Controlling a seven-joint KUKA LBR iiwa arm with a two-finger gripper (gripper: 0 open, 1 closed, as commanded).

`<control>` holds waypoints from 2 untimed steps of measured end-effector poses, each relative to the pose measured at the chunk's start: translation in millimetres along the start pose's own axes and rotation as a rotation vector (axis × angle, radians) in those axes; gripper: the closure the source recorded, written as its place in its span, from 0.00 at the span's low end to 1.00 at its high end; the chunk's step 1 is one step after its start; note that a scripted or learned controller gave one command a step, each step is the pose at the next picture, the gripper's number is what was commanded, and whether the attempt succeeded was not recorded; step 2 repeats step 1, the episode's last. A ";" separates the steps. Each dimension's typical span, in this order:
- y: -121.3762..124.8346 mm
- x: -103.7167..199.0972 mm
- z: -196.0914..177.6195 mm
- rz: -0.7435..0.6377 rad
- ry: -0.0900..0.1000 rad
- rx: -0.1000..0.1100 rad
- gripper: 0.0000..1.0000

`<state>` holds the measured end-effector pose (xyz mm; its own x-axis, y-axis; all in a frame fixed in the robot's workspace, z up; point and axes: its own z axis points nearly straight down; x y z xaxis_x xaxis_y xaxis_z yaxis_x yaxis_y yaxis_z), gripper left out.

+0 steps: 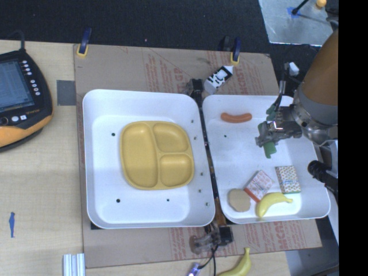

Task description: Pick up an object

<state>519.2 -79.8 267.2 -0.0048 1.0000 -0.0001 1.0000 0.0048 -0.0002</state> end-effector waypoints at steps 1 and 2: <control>26.4 82.6 29.5 -0.001 0.000 0.005 1.00; 26.4 82.6 29.5 -0.001 0.000 0.005 1.00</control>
